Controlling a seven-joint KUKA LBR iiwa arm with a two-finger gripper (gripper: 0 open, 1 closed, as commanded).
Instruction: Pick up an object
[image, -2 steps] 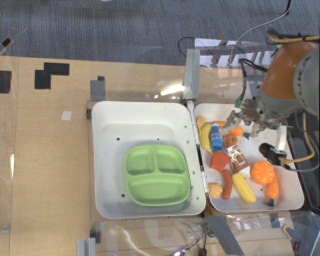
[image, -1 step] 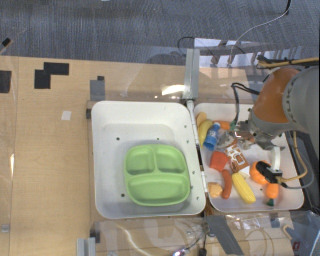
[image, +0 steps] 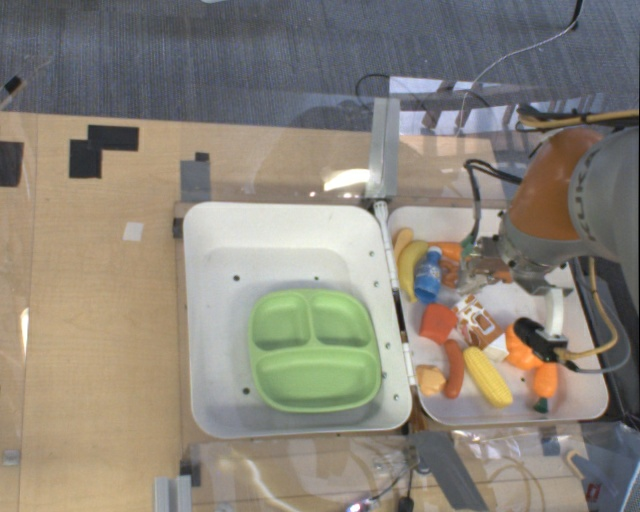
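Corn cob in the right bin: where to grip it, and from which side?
Grip the corn cob across its middle, from straight above. It lies flat and slanted, so set the claw crosswise to its length. The sausage crowds its left side.

toy foods (image: 470, 340) | mixed pile | lying in right bin (image: 590, 400)

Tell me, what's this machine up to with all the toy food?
The grey robot arm reaches from the right over the right bin, its gripper low among toy food: a banana, a blue bottle, a corn cob. It's meant to pick something up. The left bin holds a green divided plate.
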